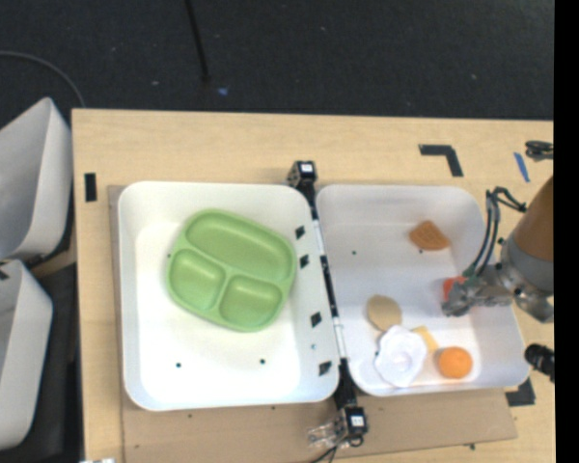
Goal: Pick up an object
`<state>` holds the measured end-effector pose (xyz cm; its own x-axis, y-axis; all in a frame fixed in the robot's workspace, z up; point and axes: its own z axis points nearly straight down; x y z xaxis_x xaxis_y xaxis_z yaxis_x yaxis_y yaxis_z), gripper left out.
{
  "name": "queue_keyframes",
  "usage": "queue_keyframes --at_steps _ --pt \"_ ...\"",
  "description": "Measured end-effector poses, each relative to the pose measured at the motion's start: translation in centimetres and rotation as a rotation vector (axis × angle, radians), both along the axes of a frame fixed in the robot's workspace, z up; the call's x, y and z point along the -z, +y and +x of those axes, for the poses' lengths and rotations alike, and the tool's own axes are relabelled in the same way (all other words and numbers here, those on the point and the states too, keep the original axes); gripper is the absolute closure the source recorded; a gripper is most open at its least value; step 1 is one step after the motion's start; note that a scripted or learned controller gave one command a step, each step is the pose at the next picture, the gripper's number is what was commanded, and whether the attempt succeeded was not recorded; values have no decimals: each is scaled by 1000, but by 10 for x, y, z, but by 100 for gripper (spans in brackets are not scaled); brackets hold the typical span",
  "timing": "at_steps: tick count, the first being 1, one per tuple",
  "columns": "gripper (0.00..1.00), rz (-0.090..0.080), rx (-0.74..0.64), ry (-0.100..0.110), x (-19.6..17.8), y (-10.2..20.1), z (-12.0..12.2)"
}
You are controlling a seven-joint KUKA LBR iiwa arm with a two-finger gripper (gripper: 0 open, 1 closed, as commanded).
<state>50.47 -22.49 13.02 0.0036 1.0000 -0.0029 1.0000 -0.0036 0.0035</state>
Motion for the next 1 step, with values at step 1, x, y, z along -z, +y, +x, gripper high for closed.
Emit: queue_keyframes --at_steps 1 --pt "100 -1 2 -2 -46 -3 -6"
